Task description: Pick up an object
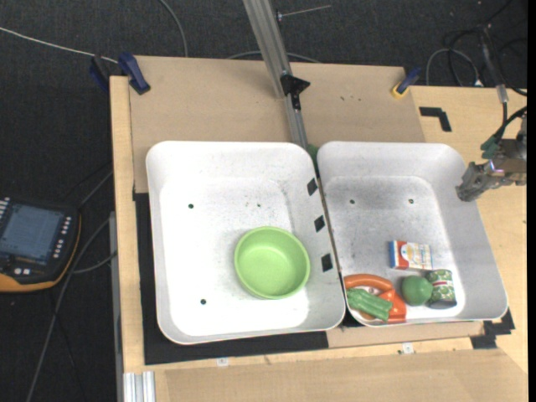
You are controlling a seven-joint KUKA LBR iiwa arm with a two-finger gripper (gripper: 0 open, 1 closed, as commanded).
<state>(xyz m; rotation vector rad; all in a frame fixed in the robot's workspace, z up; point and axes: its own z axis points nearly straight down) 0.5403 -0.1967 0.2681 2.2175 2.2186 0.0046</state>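
camera view: two white bins side by side on a wooden bench (251,90). landmark = the black-clipped seam (318,224) where the bins meet.

left bin (180,182), left of the seam: one green bowl (271,262), upright, sitting toward the near side and just left of the seam. a few small dark specks on the bin floor.

right bin (377,170), right of the seam: everything is bunched in the near corner. an orange and white plate (368,286) lies just right of the seam at the near rim, with a green leafy piece (372,303) on it. right of that, a green ball (414,289), touching or nearly touching the plate. a small dark can (441,289) sits just beside the ball, farther from the seam. a small white carton (409,255) with red and blue print lies behind the ball and can, apart from the plate.

gripper (471,184): well right of the seam, over the right bin's outer rim, well apart from the object cluster. nothing visible between its tips. open or closed: cannot tell, too small and dark.

a metal pole (266,32) runs from the far edge down to the seam. a handheld control pad (33,241) lies on the floor, far left of the seam.
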